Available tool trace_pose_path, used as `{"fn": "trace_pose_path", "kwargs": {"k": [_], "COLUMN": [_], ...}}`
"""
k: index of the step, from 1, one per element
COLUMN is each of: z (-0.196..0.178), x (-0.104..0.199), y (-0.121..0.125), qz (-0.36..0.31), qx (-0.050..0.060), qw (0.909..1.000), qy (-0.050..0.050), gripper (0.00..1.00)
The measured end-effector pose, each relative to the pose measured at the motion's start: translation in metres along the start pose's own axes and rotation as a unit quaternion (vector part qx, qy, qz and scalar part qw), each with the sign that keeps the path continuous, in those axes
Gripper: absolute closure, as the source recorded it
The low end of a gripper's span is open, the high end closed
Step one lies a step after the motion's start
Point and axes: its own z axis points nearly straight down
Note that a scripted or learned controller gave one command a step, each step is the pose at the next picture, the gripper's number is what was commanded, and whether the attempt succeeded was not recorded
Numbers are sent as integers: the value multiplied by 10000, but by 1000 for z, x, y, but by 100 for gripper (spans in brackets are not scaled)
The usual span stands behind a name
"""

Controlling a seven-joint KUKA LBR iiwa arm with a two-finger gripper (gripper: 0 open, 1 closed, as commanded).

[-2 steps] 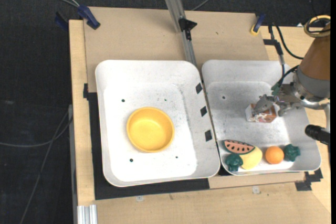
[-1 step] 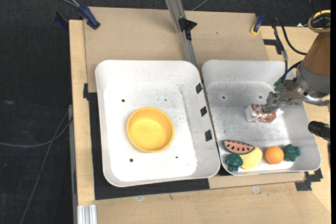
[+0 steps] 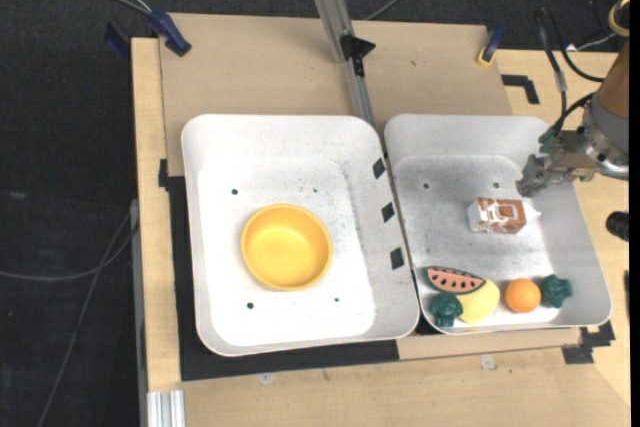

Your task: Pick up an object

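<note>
The gripper (image 3: 533,177) hangs over the upper right of the right bin (image 3: 450,140), its fingers pointing down and left — whether they are spread or pressed together cannot be told from here, and nothing shows between them. A small red-and-white packet (image 3: 499,215) lies on the bin floor just beside the fingertips, below and to their left. Along the bin's near edge sit a watermelon slice (image 3: 455,279), a lemon (image 3: 481,302), an orange (image 3: 522,296) and two green pieces. The left bin (image 3: 215,155) holds a yellow bowl (image 3: 286,246).
</note>
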Motion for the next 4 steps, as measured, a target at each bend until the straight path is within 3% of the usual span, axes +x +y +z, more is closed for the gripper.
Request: {"fn": "trace_pose_path", "kwargs": {"k": [1,2,3,4], "z": [-66,-70,-72,-59], "x": [-4,-4,52,102], "y": [3,5,19,19], "qz": [1,-2,-20,-17], "qx": [-4,6,7,85], "qw": [10000,10000,10000,10000], "qy": [1,-4,6,39], "gripper": [100,100,100,100]}}
